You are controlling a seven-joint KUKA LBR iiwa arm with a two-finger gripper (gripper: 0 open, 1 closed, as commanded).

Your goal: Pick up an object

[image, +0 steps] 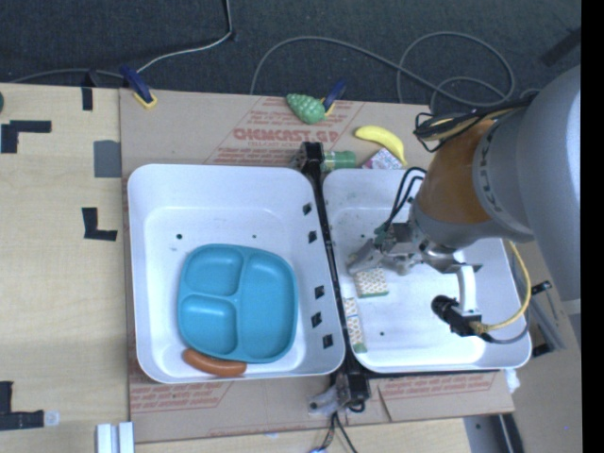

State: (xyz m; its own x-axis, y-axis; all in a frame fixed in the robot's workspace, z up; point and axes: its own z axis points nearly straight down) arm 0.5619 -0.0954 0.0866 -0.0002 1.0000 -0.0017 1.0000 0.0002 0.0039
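My gripper (371, 257) hangs low in the right bin (491, 347), near that bin's left wall. Just below it lies a small checkered pale-green piece (371, 284), flat on the bin floor and very close to the gripper's tip. A second small patterned piece (352, 323) lies along the left wall of the same bin. In the left bin (160, 196) sits a blue divided plate (237, 301), with an orange sausage (214, 363) at its front edge. The grey arm with its orange band (453, 182) covers the right bin's back right part.
Behind the bins, on the cardboard, lie a yellow banana (380, 142), a green bumpy toy (306, 108) and a small packet (383, 161). A black connector with a yellow cable (456, 315) hangs off the wrist over the right bin. A black divider (326, 253) runs between the bins.
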